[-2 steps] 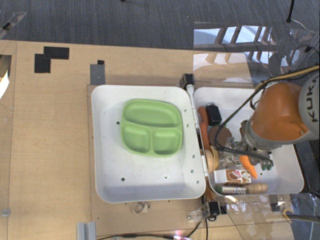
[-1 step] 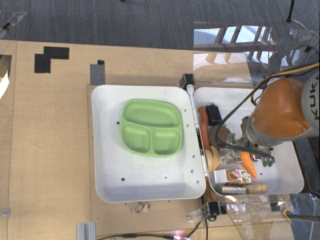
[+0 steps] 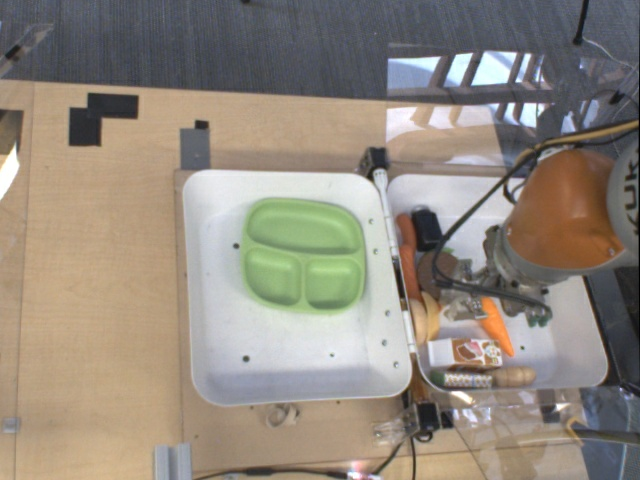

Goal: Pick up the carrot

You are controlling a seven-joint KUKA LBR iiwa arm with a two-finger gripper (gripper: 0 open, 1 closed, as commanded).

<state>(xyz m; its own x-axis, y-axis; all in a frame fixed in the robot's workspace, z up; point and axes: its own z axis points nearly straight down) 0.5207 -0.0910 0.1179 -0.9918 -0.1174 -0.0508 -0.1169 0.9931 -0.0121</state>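
The small orange tapered carrot lies in the right shallow white bin, slanting from about 11 o'clock down to 5 o'clock, in the bin's lower middle. My pincer hangs just above the carrot's upper end, at its 11 o'clock; grey metal parts and dark cables crowd it, and I cannot tell whether it is spread or pressed together, nor whether it touches the carrot. My grey arm's orange band sits at the carrot's 1 o'clock, covering much of the bin's upper right.

At the carrot's 7 o'clock, just beside it, a small brown-and-white printed carton. Below that, at 6 o'clock, a tan wooden rod with a dark threaded end, lying along the bin's near wall. At 9 o'clock, a pale yellow banana-like piece. At 10 o'clock, against the bin's left wall, a long reddish-brown sausage shape, with a black block beside it.

Farther at 9 o'clock, the left shallow white bin holds a light green three-compartment plastic tray. Both bins rest on the light wooden surface.
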